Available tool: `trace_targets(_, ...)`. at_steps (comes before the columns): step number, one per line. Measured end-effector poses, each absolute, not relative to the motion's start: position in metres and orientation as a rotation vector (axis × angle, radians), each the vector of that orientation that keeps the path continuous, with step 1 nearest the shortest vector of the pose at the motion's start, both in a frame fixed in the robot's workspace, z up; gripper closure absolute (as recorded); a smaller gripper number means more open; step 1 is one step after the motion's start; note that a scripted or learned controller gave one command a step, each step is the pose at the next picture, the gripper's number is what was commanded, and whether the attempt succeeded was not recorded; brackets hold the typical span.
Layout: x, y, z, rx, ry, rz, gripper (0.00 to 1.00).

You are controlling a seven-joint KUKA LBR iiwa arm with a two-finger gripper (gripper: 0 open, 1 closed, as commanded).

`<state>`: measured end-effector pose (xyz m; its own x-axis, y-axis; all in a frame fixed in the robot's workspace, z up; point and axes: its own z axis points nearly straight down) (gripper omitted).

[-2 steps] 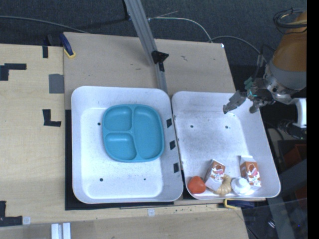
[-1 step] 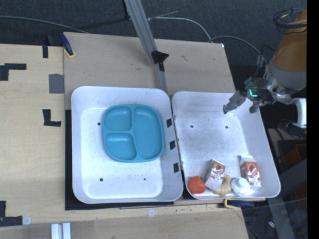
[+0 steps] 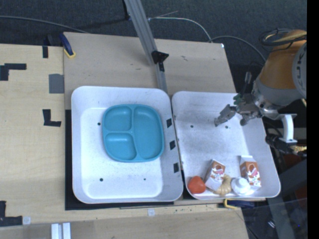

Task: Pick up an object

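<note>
Bins sit side by side on the wooden bench. Leftmost, the shallow white left bin (image 3: 79, 148) holds a blue three-compartment plastic plate (image 3: 133, 133). Next, the white right bin (image 3: 199, 113) has, along its near edge, a red rounded toy (image 3: 197, 184), a small printed carton (image 3: 215, 175), a tan piece (image 3: 226, 185), a white cap (image 3: 242, 186) and a second carton (image 3: 250, 171). Further right, the grey two-finger gripper (image 3: 232, 117) hovers over the far side, fingers spread, pinching nothing.
</note>
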<state>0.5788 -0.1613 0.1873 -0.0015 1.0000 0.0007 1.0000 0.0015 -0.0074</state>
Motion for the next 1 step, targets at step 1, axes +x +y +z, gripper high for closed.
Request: trace_targets(1, 0.5728, -0.1623, 0.1232, -2.216, -2.218, 0.008, 0.00)
